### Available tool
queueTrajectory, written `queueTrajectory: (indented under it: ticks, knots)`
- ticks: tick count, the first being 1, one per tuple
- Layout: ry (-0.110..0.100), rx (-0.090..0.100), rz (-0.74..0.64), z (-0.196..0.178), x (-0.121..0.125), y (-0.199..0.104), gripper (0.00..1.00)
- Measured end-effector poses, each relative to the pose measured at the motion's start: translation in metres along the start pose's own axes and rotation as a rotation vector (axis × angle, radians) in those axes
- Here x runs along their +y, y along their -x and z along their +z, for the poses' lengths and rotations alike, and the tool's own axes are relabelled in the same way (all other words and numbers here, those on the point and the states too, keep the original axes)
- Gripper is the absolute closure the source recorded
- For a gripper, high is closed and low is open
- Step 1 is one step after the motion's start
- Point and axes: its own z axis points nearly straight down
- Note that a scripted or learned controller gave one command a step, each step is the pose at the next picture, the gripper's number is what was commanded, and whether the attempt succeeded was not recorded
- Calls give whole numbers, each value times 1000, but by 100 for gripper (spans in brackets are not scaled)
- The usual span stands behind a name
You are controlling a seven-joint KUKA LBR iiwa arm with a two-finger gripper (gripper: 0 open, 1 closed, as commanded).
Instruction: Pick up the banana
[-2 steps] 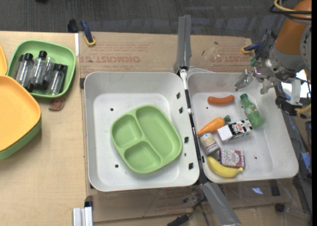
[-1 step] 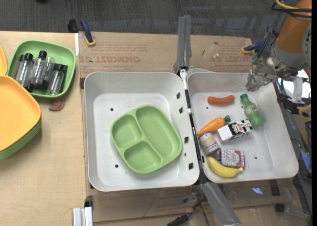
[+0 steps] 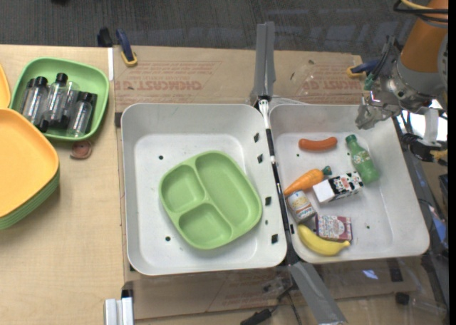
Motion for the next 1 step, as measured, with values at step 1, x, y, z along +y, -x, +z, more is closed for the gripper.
queueTrajectory:
  ticks: [1]
  knots:
    - [-4,6,-65,64,-91,-36,100]
